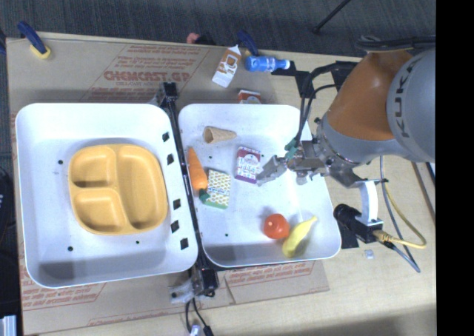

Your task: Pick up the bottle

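Gripper (272,169) hovers low over the right bin (315,242), fingers apparently spread and gripping nothing. The bottle (261,64) lies outside, on the bench beyond the bin's far edge, long axis parallel to it.

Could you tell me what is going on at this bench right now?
A KUKA arm reaches in from the right, its pincer low over the right bin, beside a small purple carton. A carrot, tomato, banana and cone also lie there. The blue bottle lies outside the bins on the cardboard, untouched.
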Available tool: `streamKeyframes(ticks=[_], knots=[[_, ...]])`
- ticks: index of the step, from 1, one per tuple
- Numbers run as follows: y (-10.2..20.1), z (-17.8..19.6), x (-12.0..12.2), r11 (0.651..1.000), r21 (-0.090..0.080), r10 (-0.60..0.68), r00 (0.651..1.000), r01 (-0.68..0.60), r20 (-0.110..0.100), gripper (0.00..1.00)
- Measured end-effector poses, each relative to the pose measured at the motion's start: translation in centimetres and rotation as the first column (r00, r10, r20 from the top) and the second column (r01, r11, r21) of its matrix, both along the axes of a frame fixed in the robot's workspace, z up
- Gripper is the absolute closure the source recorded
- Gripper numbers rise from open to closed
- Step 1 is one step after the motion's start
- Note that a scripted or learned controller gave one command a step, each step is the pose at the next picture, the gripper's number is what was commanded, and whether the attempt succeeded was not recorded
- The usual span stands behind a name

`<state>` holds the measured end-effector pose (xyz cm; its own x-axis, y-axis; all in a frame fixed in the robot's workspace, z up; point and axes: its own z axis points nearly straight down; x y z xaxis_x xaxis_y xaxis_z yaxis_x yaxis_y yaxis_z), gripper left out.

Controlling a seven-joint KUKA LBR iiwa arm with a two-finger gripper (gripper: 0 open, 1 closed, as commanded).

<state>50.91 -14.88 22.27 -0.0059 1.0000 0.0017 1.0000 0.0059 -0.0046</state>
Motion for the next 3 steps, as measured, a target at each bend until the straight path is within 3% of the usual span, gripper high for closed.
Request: streamKeyframes(ticks=[1, 2, 3], knots=[[0.0, 1.0, 0.0, 1.000, 0.001, 0.005, 1.000, -0.005, -0.002, 1.00], [2.8, -6.9, -3.4, 0.999, 0.000, -0.037, 0.999, 0.037, -0.002, 1.00], [-5.5, -3.1, -3.3, 0.991, -0.002, -0.136, 0.991, 0.136, 0.002, 1.00]])
